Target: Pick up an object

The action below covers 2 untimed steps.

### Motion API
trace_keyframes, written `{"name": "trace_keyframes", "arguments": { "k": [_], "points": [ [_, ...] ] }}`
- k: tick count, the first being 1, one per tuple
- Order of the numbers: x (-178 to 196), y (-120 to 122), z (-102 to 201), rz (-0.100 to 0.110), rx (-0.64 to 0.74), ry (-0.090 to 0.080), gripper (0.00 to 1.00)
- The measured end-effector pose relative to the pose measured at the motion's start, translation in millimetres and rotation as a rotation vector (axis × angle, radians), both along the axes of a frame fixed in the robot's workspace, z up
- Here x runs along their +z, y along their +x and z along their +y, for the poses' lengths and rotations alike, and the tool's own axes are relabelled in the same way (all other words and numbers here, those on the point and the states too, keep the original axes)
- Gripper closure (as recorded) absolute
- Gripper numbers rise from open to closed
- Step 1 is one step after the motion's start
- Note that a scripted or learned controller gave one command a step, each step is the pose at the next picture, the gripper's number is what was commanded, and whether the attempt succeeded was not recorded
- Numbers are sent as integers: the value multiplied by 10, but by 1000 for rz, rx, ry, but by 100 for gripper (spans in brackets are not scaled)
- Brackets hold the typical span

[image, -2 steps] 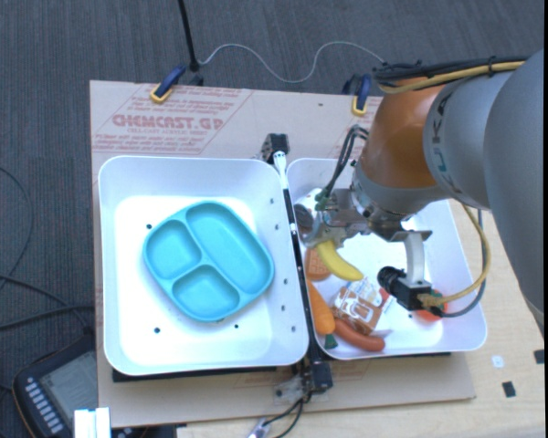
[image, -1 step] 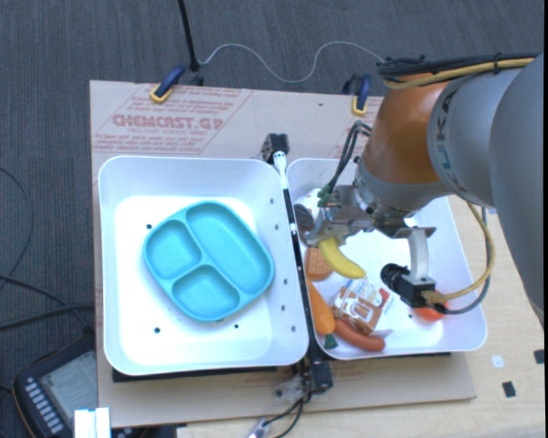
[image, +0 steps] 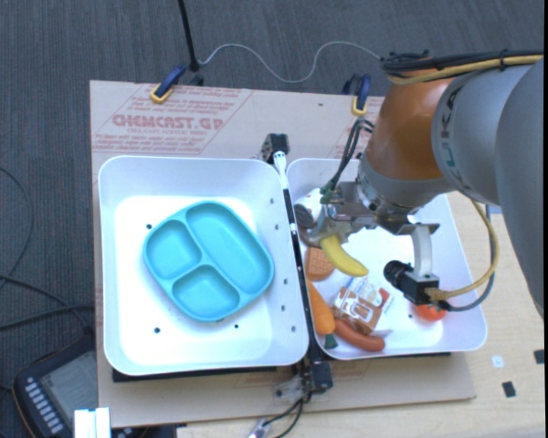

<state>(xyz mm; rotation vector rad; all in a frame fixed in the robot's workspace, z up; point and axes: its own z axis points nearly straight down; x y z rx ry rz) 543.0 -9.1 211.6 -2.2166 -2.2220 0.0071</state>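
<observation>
From my feed, L to R: the left bin (image: 110,245) holds a light blue divided plate (image: 208,259) w/ three compartments, lying flat and roughly centred, turned a bit diagonal; I see nothing in its sections. A black clamp bar (image: 290,245) runs along the seam btw the two bins, w/ a small black fitting at its top end. Just past that seam, in the right bin (image: 466,331), the objs are bunched against the left wall: an orange carrot (image: 321,312) lies along the wall, a round tan cookie-like piece (image: 319,263) sits just above it, and a yellow banana (image: 344,257) lies slantwise next to that, touching or nearly so. Below the banana there's a small crinkly packet w/ red and white print (image: 361,302), and a red sausage-shaped item (image: 356,337) near the bin's front edge. Further right a small red piece (image: 428,312) sits by a black cylinder part on the arm's cabling. The gripper (image: 331,222) hangs over the upper left of the right bin, right above the banana's top end; I can't tell how it's set from this angle since the wrist body covers it, and nothing looks lifted. The grey arm w/ orange band (image: 416,144) fills the upper right, over the bin's back half.
</observation>
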Motion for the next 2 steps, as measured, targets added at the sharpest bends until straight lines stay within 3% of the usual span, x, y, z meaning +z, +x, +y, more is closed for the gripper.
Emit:
{"name": "trace_keyframes", "arguments": {
  "k": [2],
  "points": [
    [185, -1, -3, 3, 0, 0, 100]
  ]
}}
